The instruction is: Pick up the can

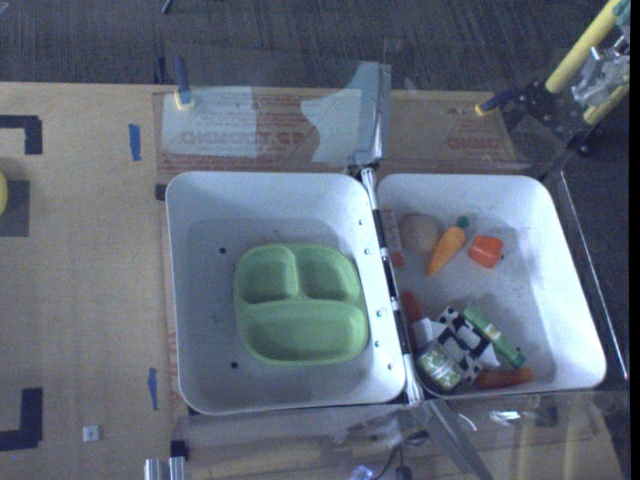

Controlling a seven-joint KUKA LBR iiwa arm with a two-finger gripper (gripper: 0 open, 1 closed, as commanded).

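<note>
Below, can (440, 366) in right bin (560, 268)

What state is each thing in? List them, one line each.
Can: on its side, right bin's near corner.
Carrot: lying flat, tip toward the near side.
Green tray: right way up in the left bin.
Orange piece: resting beside the carrot.
Hand: raised beyond the right bin.

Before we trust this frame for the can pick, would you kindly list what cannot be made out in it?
- Can: camera view; lies low in the right bin, its label too small and blurred to read.
- Black-and-white object: identity unclear, tangled against the can and the green box.
- Gripper: top right, partly cut by the edge; its state is too blurred to judge.
- Printing on the taped sheet: blurred by glare.
</note>
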